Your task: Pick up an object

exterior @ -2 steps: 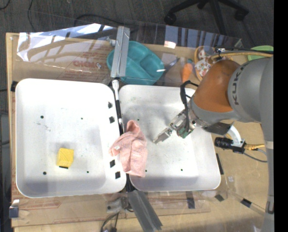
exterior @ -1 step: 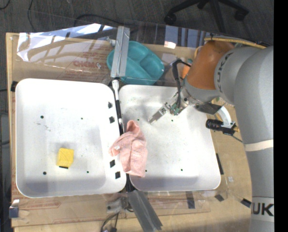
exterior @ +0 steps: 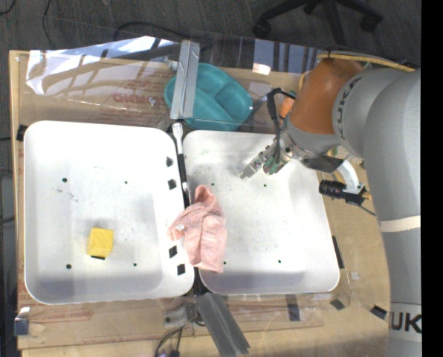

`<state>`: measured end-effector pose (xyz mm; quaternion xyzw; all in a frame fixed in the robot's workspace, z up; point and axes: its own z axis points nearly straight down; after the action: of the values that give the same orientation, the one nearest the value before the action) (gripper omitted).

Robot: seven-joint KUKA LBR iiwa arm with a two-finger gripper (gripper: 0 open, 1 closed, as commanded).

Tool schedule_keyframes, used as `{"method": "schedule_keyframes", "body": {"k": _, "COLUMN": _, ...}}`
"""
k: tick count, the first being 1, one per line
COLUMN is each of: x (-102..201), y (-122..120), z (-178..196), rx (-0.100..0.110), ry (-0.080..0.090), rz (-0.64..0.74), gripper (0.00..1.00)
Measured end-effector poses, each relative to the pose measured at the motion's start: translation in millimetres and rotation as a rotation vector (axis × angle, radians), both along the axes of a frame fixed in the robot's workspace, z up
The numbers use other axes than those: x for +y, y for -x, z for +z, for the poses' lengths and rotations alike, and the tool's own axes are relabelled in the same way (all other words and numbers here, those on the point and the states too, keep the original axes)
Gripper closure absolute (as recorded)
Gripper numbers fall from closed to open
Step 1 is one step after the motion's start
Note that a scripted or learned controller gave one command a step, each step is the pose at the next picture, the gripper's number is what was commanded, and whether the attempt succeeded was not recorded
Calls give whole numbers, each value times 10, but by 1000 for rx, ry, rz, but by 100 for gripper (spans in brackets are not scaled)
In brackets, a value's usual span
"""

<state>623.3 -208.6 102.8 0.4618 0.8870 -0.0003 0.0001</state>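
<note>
Camera view | step: approach, nothing grasped | gripper (exterior: pixel 260 164) over right bin (exterior: pixel 311 251) at its 12 o'clock, fingers look slightly apart, nothing between them | pink cloth (exterior: pixel 201 231) draped on that bin's 9 o'clock rim | yellow block (exterior: pixel 100 242) in left bin (exterior: pixel 50 147) at 7 o'clock | next: travel toward 7 o'clock to cloth, descend, close

Pink cloth (exterior: pixel 201 229) crumpled at right bin's left edge; yellow block (exterior: pixel 100 242) in left bin.

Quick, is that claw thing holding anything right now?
Gripper: over the right bin, nothing between its fingers; open or shut cannot be told.
</note>
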Motion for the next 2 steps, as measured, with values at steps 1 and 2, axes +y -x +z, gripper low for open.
{"method": "schedule_keyframes", "body": {"k": 1, "x": 0, "y": 0, "z": 0, "rx": 0, "ry": 0, "rz": 0, "gripper": 0}}
{"method": "schedule_keyframes", "body": {"k": 2, "x": 1, "y": 52, "z": -39, "rx": 2, "ry": -1, "rz": 226, "gripper": 0}}
